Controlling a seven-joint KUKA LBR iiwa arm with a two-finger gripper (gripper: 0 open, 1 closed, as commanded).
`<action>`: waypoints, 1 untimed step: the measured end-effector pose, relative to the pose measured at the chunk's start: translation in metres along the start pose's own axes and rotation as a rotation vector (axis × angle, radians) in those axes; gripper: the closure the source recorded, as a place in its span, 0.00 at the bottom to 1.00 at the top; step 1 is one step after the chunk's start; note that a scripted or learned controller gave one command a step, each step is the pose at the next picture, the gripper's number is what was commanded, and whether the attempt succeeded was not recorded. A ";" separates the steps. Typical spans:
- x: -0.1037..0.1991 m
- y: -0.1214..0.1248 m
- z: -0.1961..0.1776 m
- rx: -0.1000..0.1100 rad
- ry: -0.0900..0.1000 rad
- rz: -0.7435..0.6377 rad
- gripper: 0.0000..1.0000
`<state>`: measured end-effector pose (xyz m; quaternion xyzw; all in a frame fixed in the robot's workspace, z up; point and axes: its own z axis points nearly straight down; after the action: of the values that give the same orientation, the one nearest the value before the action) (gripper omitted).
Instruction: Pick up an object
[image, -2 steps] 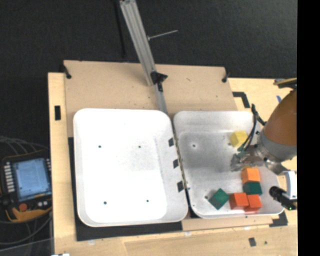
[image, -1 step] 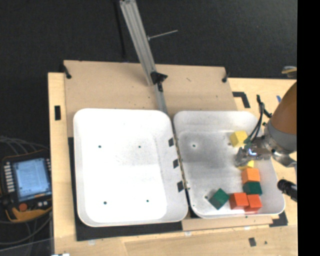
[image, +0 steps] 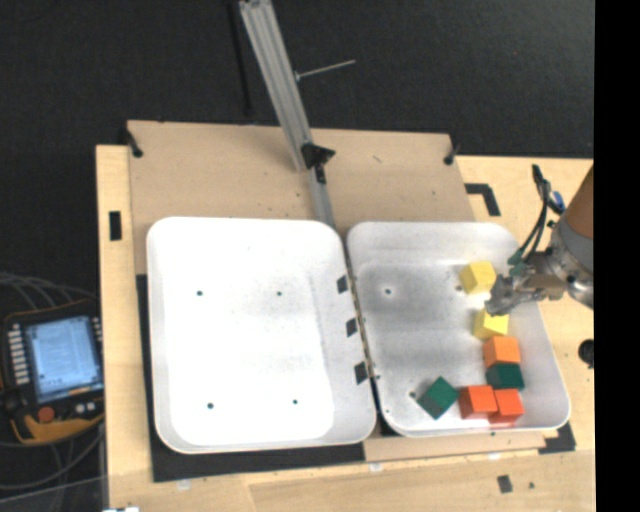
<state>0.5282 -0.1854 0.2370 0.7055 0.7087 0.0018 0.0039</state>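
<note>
We see the gripper (image: 503, 296) low over the right bin (image: 420, 250), near its right wall, with the grey arm (image: 572, 245) reaching in from the right edge. The fingers point down between two yellow blocks: an upper yellow block (image: 478, 276) just left of them and a lower yellow block (image: 490, 324) just below. We cannot tell whether the fingers are spread or pressed together, nor whether they touch either block. Below the lower yellow block sits an orange block (image: 502, 350), then a dark green block (image: 506, 376). Along the bin's front edge lie two more orange blocks (image: 492, 402), side by side, and a green block (image: 437, 397) to their left, turned at an angle. The left bin (image: 250, 330) lies just beside the right one on the tabletop (image: 420, 480).
</note>
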 end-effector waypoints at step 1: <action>-0.001 0.002 -0.051 0.001 0.000 0.000 1.00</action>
<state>0.5298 -0.1865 0.2882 0.7054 0.7088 0.0017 0.0035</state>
